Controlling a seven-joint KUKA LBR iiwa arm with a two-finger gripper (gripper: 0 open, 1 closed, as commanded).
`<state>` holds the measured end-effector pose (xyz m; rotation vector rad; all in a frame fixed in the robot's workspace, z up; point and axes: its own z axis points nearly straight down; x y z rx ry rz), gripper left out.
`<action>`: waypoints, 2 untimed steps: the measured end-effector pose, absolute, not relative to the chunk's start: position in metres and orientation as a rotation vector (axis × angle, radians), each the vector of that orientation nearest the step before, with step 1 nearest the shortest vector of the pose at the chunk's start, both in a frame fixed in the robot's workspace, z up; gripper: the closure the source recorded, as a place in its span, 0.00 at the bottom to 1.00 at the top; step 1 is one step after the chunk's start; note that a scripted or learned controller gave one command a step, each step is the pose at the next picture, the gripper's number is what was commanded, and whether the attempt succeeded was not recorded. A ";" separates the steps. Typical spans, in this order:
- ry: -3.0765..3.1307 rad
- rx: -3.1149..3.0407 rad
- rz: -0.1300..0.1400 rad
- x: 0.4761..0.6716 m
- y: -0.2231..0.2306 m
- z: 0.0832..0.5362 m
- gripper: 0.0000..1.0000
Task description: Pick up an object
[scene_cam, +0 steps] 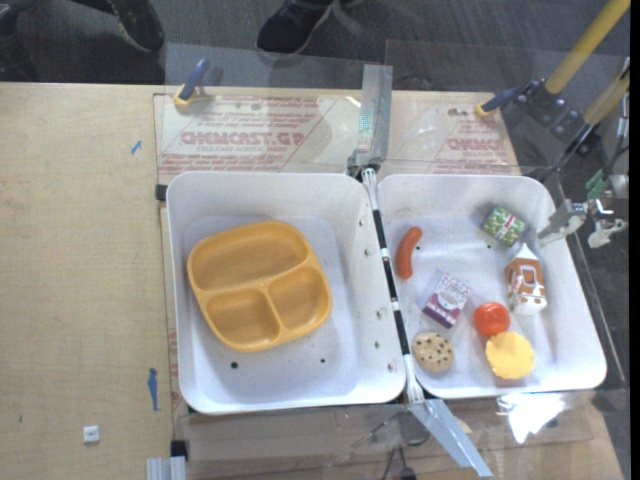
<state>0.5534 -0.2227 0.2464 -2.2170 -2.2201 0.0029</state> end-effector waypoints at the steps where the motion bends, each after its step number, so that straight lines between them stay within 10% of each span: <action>1: -2.359 -2.072 -0.007 0.566 -0.219 0.098 0.00; 2: -2.355 -2.076 0.000 0.565 -0.222 0.105 1.00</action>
